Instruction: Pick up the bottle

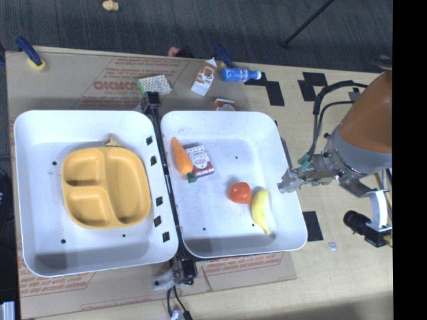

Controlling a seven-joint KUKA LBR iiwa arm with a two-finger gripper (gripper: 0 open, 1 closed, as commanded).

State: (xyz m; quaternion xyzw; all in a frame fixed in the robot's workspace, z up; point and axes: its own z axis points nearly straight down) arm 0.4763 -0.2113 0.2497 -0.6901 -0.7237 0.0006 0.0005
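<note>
Bottle (238, 75): a small blue one lying on its side on the desk (293, 102), beyond the far rim of the right bin, well apart from the gripper; nothing touches it.
Gripper (288, 183): at the right rim of the right bin, about level with the tomato, pointing left toward the bin.
Fingers: too small and blurred to read, so I cannot tell whether they are spread or pressed together; nothing shows between them.
Arm (363, 135): grey with an orange band, reaching in from the right over the desk, cables looping above the wrist.
Right bin (267, 129): white and shallow, holding a carrot, a small carton, a tomato and a banana.
Carrot (181, 156): near the bin's left wall, lying lengthwise with its green end toward the near side.
Carton (199, 160): just beside the carrot on its right, flat on the bin floor.
Tomato (240, 192): red, near the middle of the bin toward the right.
Banana (260, 209): yellow, just right of the tomato and touching or nearly touching it, close to the bin's near right corner.
Left bin (33, 135): white, holding a yellow divided tray (105, 186) with three compartments.
Desk clutter: a small white and orange packet (204, 77) left of the bottle, a patterned green packet (155, 83) further left, and a blue and yellow clamp (30, 53) at the far left corner.
</note>
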